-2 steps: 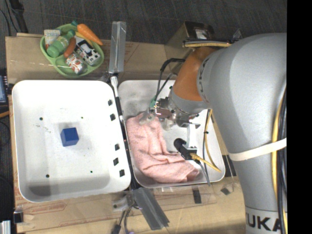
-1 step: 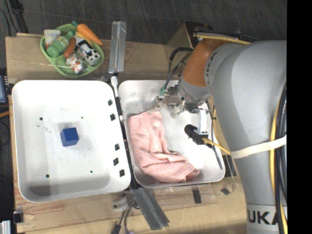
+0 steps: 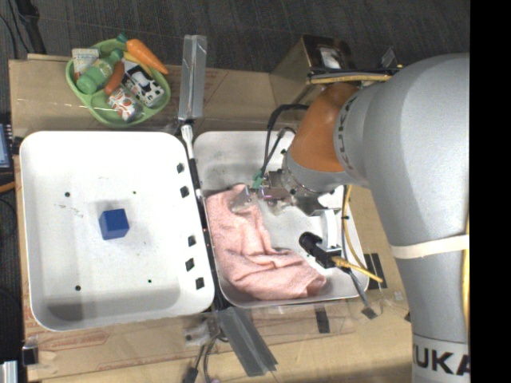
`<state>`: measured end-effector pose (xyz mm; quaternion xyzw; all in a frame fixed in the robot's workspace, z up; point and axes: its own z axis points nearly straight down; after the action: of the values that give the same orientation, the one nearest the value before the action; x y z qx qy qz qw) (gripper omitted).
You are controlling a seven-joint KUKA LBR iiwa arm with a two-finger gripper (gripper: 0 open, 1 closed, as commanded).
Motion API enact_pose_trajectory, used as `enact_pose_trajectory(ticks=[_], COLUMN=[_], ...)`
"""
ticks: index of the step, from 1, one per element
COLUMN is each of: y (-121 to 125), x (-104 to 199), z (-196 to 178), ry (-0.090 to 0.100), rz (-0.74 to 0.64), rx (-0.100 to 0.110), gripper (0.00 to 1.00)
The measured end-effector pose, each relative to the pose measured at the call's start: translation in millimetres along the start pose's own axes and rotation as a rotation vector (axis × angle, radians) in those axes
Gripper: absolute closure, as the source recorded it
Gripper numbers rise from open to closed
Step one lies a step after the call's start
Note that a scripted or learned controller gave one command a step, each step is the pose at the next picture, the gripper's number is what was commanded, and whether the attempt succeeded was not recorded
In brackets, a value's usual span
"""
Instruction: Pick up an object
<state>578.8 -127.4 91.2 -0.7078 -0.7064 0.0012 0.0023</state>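
The two-finger gripper (image 3: 254, 194) sits at the upper edge of the crumpled pink cloth (image 3: 254, 250) in the right white bin (image 3: 227, 146) (jaw state indeterminate); the cloth extends below it.

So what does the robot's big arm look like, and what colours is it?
The arm is fat, round and smooth, mostly light grey. Above the wrist runs a shiny orange band. Black cables loop beside it, and dark letters "UKA" show low on the body, with a pale ring just above them. The tool at the end is small, metal and dark grey, with a bit of green on it.
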Motion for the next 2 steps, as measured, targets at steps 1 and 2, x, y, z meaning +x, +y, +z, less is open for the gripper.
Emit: enact_pose_trajectory(ticks=[1,2], y=[45.9,-9.5], x=[12.7,4.4], z=[-1.2,-0.3], ry=[-0.002,-0.001], rz=[-0.196,-0.240], rx=[-0.004,-0.001], gripper=[0.00,0.00])
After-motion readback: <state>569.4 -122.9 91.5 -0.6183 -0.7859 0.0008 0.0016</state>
